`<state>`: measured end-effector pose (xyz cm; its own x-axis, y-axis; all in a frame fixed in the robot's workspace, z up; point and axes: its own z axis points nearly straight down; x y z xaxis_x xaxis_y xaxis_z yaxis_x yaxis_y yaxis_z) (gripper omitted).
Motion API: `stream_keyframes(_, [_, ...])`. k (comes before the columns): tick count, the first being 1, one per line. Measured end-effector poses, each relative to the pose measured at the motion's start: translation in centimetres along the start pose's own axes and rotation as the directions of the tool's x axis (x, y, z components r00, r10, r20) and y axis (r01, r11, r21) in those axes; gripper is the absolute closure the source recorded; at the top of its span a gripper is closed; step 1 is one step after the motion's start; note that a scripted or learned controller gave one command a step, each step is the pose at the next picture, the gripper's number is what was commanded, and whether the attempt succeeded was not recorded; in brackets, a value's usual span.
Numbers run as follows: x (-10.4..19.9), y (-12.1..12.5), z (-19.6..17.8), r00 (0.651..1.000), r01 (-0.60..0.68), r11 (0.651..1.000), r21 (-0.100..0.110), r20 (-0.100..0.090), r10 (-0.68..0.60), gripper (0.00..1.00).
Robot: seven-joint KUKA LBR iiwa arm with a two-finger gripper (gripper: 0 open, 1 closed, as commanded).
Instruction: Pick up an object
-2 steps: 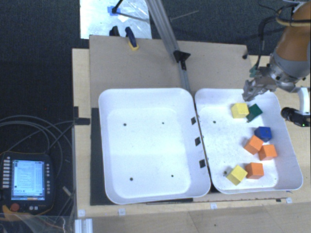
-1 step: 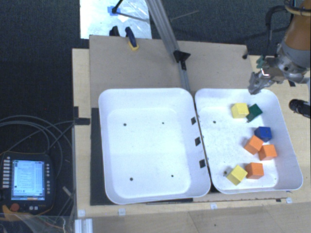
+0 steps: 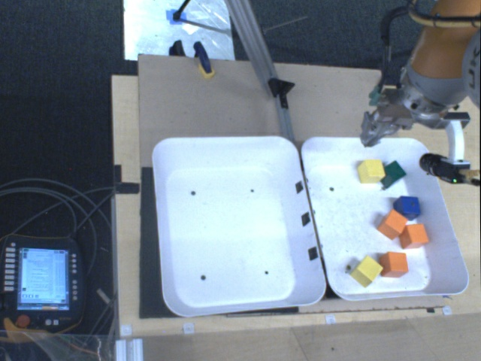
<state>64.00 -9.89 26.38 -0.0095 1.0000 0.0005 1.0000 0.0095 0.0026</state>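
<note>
The blocks sit clustered in the right bin [image 3: 334, 201], toward its far and right side, which puts them within the arm's reach. Nearest the pincer [image 3: 373, 135] is a yellow block [image 3: 370, 171], touching a dark green block [image 3: 393, 174] on its right. Below them lie a blue block [image 3: 407, 206], two orange blocks [image 3: 391, 222] [image 3: 414, 235] close together, then a third orange block [image 3: 394, 263] beside a second yellow block [image 3: 367, 270] near the front rim. All look like small, hard-edged painted cubes, matte and solid, some turned cornerwise.

The pincer hangs just above the bin's far edge, a little beyond the yellow block, with nothing held; how far its tips are parted I cannot tell. That yellow block seems the likeliest target, though the green one pressed against it leaves little room on that side.

The bins are shallow, smooth white plastic with rounded corners. The left bin [image 3: 173, 201] adjoins the right. Both rest on a tan tabletop [image 3: 225, 96], flat and board-like.
</note>
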Motion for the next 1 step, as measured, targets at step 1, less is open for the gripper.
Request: stream_keyframes(1, [4.4, 0.11, 0.57, 1.0, 0.0, 1.0, 0.001, 0.0, 0.0, 1.0])
